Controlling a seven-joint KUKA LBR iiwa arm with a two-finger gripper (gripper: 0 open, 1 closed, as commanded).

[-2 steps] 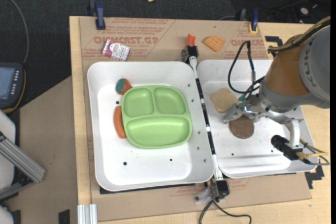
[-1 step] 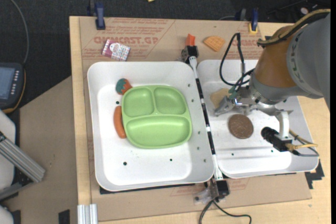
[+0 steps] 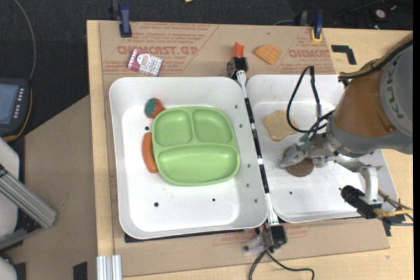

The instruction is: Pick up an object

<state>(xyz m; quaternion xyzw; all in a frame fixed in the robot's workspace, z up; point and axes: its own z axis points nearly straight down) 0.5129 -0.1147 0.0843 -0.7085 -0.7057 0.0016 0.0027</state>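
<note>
A: Tool (image 3: 298, 157) position?
B: Low in the right bin (image 3: 315, 203), over a brown round piece (image 3: 302, 168), beside a tan toast slice (image 3: 277, 125).
A: Grip?
B: Cannot tell.
A: Left bin (image 3: 131, 200)?
B: Green divided plate (image 3: 195, 145), orange carrot (image 3: 149, 153) touching its left edge.
</note>
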